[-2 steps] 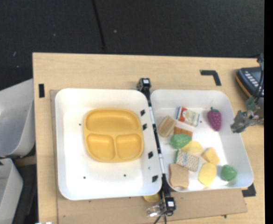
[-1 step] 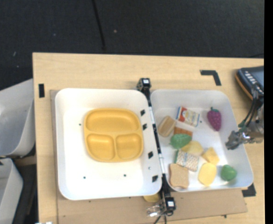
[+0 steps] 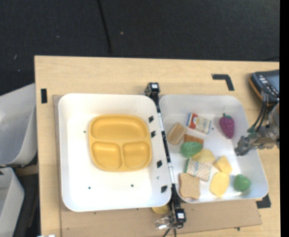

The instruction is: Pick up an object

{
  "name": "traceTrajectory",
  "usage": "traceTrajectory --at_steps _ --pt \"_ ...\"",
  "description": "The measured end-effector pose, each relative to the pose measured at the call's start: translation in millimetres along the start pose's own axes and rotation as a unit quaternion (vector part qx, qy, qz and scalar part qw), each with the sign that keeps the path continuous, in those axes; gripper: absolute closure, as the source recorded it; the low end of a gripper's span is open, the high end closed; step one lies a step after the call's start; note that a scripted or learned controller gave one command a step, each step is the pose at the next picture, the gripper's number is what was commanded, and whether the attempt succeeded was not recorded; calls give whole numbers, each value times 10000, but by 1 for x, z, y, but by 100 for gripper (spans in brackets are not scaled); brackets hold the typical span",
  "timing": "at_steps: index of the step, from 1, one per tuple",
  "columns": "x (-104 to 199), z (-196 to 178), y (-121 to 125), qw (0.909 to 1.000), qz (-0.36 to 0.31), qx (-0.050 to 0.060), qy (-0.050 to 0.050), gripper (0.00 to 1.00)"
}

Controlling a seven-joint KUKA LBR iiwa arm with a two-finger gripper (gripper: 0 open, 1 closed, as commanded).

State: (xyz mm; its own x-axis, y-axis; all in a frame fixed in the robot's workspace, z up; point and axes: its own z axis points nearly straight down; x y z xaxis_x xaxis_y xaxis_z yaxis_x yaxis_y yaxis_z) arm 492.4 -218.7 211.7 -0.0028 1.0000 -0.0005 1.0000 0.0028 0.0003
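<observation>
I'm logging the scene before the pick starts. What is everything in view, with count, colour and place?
bench: one, light wood, under both bins
left bin: one, white, holds the tray
divided tray: one, yellow, three compartments, middle of left bin
right bin: one, white, holds the toy food
grapes: one bunch, purple, far right of right bin
carton: one, white and red, far middle
bread pieces: two, tan, along the bin's left side
green pieces: two, centre and near right corner
yellow pieces: about three, near half
cracker: one, pale, centre
gripper: one, grey, at right bin's right edge
</observation>
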Motion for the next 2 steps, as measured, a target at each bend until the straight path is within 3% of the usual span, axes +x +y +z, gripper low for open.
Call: traceTrajectory --at_steps 1,2 --pt "54 -175 13 9999 -27 -104 -23 100" --pt "38 -176 -2 10000 15 -16 -11 100"
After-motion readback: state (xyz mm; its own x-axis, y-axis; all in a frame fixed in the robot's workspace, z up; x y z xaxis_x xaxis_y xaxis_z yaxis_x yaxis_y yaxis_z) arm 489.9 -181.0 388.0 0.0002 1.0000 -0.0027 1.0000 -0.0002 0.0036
